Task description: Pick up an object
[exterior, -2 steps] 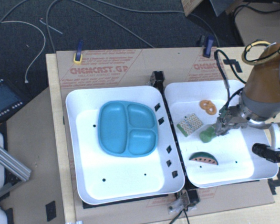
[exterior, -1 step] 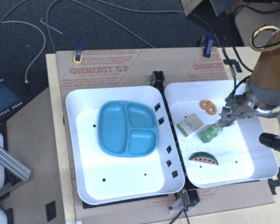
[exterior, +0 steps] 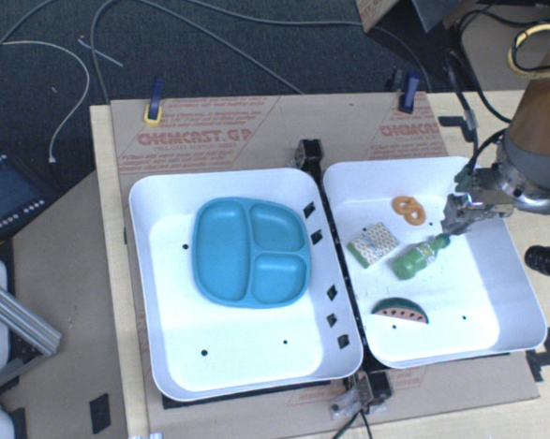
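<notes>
Nearest the front of the right white bin lies a watermelon-slice toy; beyond it the green plastic bottle, a checkered packet, then an orange pretzel. Whether the gripper above the bottle's cap is clenched, I cannot tell.

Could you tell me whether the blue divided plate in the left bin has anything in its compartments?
Empty. All three compartments of the blue divided plate show bare blue surface.
</notes>
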`<state>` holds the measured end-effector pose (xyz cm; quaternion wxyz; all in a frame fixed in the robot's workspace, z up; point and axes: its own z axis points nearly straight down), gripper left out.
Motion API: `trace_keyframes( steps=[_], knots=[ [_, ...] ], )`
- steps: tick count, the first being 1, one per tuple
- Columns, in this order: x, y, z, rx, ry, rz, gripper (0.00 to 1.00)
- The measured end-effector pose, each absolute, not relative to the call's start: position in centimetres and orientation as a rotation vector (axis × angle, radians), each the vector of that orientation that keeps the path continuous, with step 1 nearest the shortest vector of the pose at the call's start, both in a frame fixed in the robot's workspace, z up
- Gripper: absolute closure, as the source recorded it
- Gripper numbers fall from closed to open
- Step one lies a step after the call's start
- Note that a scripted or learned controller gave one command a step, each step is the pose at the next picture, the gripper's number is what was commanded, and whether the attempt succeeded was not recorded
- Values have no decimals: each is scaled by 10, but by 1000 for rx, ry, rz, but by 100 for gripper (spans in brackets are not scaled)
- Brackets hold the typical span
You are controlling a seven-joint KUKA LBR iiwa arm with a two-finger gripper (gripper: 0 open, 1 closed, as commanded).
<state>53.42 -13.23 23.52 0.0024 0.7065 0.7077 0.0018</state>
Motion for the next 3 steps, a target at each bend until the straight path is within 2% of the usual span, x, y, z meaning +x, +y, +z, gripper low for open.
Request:
trace_keyframes(
  steps=[1, 3],
  knots=[
    [535, -132, 275, 2217, 2220, 4, 100],
    [542, -45, 252, 2218, 2229, 1, 100]
  ],
)
